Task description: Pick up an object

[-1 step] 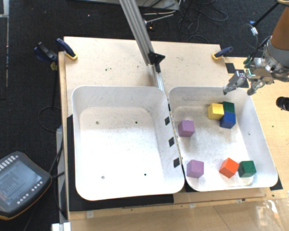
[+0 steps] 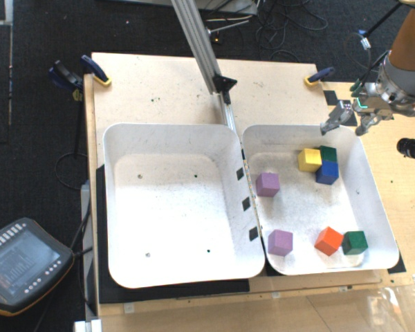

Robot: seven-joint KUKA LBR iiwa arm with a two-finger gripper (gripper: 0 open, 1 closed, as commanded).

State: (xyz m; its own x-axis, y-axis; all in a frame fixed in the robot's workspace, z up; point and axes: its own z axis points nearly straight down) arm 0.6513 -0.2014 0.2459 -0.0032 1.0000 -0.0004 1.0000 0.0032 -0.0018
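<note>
Tool poised above the right bin's far rim, nothing grasped.

Left to right: two matte purple cubes (image 2: 268, 184), yellow cube (image 2: 309, 160) touching a blue one (image 2: 327, 173), orange cube (image 2: 328, 241). The tool (image 2: 347, 121) seems partly open, empty. Best descend squarely on an isolated purple cube.

Six blocks (image 2: 268, 184) in right bin (image 2: 373, 206); gripper (image 2: 349, 121) above its far edge

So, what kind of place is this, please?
Probably a robotics lab: a bench bearing two white bins, small coloured cubes to grasp, and a teach pendant beside it.
</note>
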